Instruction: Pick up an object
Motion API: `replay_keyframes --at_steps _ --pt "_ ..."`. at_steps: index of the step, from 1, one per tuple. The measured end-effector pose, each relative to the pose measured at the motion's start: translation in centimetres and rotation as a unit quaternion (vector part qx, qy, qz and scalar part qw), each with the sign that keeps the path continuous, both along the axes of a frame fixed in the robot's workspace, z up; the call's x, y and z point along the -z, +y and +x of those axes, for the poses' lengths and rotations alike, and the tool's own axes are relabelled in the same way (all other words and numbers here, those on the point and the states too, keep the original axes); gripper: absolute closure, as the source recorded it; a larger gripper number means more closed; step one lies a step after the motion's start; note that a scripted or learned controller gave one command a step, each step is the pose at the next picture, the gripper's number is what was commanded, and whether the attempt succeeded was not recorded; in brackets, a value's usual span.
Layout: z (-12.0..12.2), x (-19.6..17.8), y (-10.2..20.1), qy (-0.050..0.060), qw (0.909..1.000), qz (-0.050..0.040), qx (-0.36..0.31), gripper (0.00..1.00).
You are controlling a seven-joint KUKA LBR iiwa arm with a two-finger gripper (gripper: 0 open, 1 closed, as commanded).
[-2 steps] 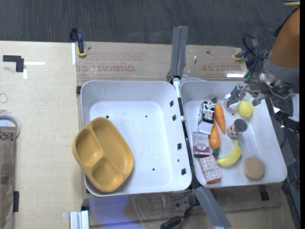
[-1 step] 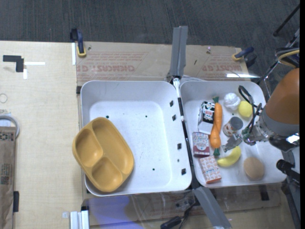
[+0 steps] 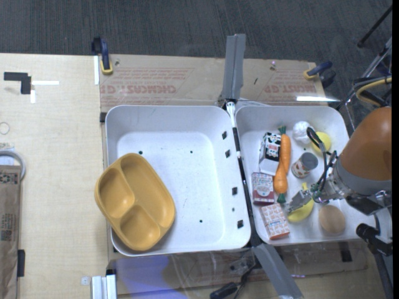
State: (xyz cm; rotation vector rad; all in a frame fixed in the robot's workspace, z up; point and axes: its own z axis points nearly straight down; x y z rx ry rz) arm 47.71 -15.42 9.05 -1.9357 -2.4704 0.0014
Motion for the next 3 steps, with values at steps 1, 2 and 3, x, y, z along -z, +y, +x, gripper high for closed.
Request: replay_keyframes --at_steps 1,2,3 --pt "0.1 -0.9 0.0 0.0 1.0 0.0 0.001 1.0" --pt "0.1 -10.0 18.1 -0.001 0.9842 -0.0015 0.177 1.0" --pt "1.8 -14.4 15.4 0.0 0.9911 -0.002 0.133 1.0"
